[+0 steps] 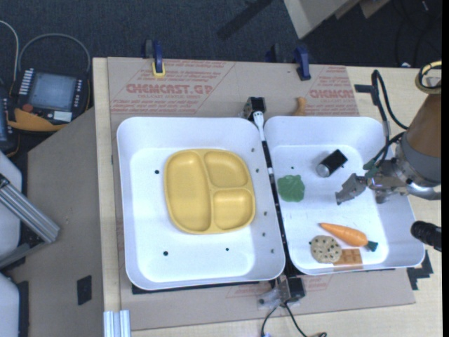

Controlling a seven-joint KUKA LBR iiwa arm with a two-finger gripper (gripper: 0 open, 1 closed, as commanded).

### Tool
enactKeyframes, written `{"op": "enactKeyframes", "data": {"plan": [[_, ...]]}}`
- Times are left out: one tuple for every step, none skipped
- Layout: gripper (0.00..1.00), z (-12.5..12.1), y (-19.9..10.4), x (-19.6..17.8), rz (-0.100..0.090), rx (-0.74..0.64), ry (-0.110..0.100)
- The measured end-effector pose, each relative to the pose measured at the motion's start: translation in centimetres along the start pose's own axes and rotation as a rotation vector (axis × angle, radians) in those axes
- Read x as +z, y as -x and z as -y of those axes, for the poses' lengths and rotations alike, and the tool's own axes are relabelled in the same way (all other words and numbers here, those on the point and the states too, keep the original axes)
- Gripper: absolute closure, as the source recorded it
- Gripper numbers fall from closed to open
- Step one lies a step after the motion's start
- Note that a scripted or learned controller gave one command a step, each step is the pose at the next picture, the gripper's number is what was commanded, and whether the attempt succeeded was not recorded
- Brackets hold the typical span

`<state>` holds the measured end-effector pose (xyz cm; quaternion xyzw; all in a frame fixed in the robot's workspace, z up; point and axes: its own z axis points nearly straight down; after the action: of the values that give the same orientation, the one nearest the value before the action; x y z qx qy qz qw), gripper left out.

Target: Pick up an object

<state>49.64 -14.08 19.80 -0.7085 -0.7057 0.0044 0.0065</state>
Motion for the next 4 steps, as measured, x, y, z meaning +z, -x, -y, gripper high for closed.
{"op": "enactKeyframes", "data": {"plan": [[0.0, -0.3, -0.1, -0.7, 0.003, -0.004, 0.014], [0.0, -0.1, -1.0, 4.2, 0.0, -0.004, 0.008], [0.0, 0.7, -0.6, 10.2, 0.0, -0.002, 0.008], [0.0, 0.7, -0.7, 11.5, 0.001, -0.003, 0.011]]}}
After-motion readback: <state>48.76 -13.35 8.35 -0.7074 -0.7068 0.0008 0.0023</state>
